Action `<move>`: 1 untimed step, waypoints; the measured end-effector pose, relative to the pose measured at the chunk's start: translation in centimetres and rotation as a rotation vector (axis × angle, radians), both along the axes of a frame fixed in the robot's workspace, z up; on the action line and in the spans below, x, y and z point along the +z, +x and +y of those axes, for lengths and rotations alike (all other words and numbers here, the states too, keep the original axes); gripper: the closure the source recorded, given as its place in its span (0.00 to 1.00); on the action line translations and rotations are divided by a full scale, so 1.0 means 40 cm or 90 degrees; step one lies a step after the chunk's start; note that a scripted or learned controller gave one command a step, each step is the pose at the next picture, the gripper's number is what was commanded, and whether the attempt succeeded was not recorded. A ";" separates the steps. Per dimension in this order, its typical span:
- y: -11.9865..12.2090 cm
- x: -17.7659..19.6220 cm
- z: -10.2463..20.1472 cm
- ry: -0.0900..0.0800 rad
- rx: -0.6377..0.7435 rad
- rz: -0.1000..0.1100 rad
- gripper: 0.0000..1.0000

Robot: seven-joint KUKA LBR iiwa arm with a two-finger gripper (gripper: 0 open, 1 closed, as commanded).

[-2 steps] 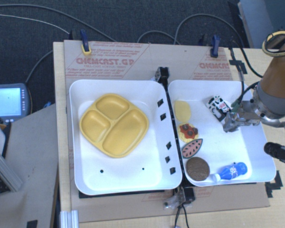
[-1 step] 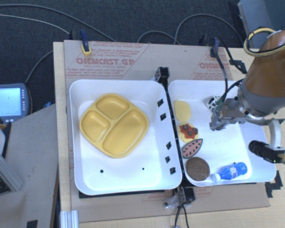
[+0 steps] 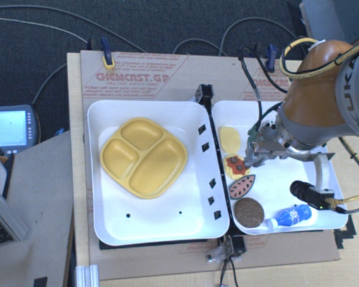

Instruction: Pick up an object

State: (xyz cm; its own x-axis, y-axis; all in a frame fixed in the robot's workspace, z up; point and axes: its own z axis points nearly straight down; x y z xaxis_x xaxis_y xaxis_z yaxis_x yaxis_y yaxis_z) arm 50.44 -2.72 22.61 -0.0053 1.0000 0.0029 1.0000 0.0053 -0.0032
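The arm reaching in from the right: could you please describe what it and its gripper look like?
The arm is bulky and rounded, with an orange band above a grey wrist and dark lettering on grey casing at the right edge. A yellow cable and black cables loop over it. The gripper is a compact dark grey metal assembly.

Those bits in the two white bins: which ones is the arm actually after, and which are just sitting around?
Likely candidates, in the right bin near the gripper:
red and yellow toy
pale yellow piece
watermelon slice
brown disc
blue bottle

Just lying about:
yellow divided plate, left bin
handheld screen
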 end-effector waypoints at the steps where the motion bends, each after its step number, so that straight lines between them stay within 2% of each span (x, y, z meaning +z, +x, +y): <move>1: 0.018 -0.025 0.124 0.000 0.000 0.000 1.00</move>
State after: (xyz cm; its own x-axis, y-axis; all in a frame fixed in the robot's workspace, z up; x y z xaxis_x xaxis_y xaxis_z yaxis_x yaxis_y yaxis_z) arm 51.15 2.25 21.60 -0.0061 1.0000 0.0027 1.0000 0.0061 -0.0035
